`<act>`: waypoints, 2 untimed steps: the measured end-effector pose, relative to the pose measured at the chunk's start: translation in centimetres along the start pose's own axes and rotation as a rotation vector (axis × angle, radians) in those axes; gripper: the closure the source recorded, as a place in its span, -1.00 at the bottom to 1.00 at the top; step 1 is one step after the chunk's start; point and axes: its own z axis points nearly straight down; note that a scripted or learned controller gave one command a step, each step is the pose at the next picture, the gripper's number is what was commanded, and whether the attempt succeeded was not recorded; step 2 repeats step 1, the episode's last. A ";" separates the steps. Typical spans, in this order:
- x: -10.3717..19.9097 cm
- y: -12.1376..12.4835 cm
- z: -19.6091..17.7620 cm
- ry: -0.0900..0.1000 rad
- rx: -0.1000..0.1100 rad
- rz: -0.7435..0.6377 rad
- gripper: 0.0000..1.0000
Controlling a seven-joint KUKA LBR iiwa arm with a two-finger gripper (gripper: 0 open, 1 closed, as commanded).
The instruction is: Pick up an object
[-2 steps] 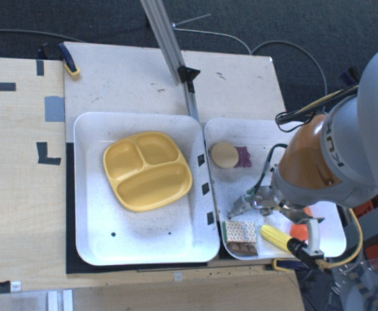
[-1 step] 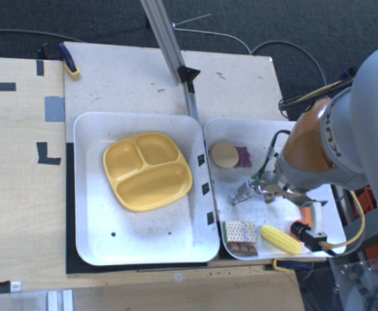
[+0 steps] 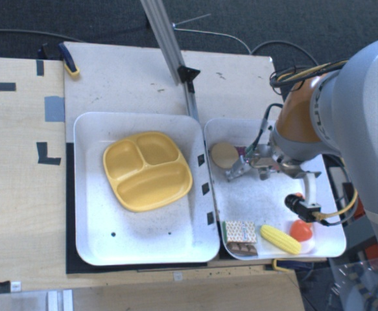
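Note:
My gripper (image 3: 236,170) is low in the right bin (image 3: 253,203), near its left wall. Just up and left of it lies a flat tan round disc (image 3: 223,154), touching or nearly touching the gripper's tip. A small purple piece (image 3: 241,152) peeks out beside the disc, mostly hidden by the wrist. Along the bin's front edge lie a patterned rectangular block (image 3: 240,233), a yellow corn cob (image 3: 279,238) and a red-orange round object (image 3: 301,229).
The left bin (image 3: 91,193) holds a yellow divided plate (image 3: 147,170). A slanted metal pole (image 3: 166,37) comes down to the wall between the bins. The arm's grey body and cables (image 3: 318,206) cover the right bin's right side.

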 end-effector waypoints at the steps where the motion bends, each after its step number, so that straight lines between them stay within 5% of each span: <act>1: -3.1 -4.0 2.4 0.000 0.004 0.007 -1.00; 2: -3.1 -4.0 2.4 0.000 0.004 0.007 -1.00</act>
